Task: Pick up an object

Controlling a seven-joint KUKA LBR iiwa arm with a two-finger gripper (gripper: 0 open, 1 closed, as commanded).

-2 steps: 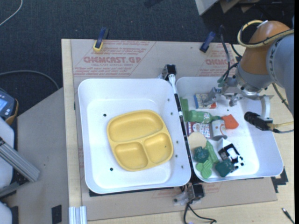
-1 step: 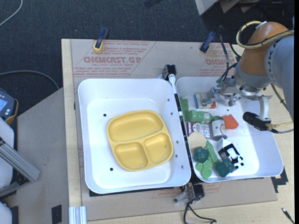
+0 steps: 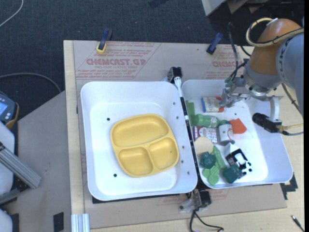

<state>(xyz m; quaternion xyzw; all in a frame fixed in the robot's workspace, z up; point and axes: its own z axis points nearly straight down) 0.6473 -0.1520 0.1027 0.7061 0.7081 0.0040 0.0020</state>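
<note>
My gripper (image 3: pixel 228 98) hangs over the far part of the right bin (image 3: pixel 275 153), coming in from the right under the orange-banded wrist. Just left of it lies a small white packet with red and blue print (image 3: pixel 210 103). An orange block (image 3: pixel 238 126) lies a little nearer the front. A green packet (image 3: pixel 205 120) lies along the bin's left side, with a small grey and white piece (image 3: pixel 224 132) beside it. Nothing shows in the gripper's grasp.
The left bin (image 3: pixel 96 105) holds a yellow divided plate (image 3: pixel 144 143). At the front of the right bin lie dark green toys (image 3: pixel 210 160), a pale green flat piece (image 3: pixel 212 177) and a black and white object (image 3: pixel 237 157). Clamps sit on the board's far edge.
</note>
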